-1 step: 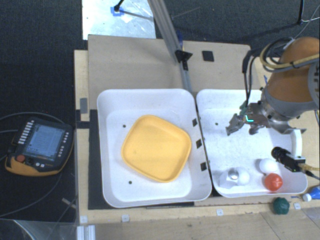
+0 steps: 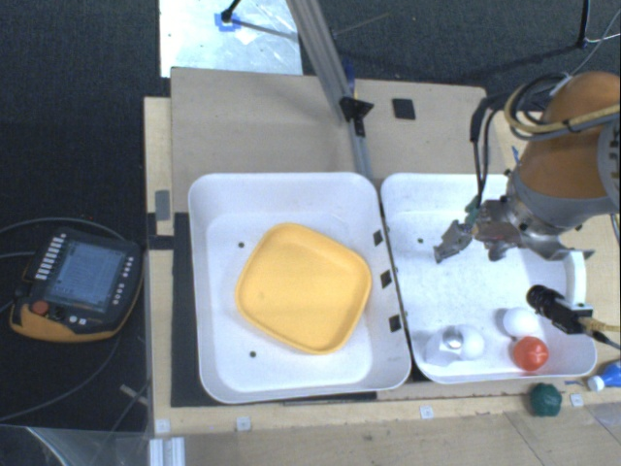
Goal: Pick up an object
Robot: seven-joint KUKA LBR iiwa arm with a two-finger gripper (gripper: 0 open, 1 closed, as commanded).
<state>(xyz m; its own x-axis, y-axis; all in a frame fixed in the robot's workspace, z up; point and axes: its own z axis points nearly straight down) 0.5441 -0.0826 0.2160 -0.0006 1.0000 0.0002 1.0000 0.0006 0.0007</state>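
My gripper (image 2: 475, 247) hangs over the upper middle of the right white bin (image 2: 427, 212), open, with nothing between its grey fingers (image 2: 449, 243). Along that bin's front edge lie a white ball (image 2: 519, 321), an orange-red ball (image 2: 530, 353) just in front of it, and a small white and clear object (image 2: 456, 343) to their left. All three are well below the gripper in the view and apart from it. A square yellow plate (image 2: 304, 286) lies in the left white bin (image 2: 218, 260).
A green ball (image 2: 545, 398) and a small blue thing (image 2: 603, 380) sit on the bench outside the right bin's front right corner. A slanted metal pole (image 2: 325, 42) rises behind the bins. A control pendant (image 2: 76, 284) lies on the floor at left.
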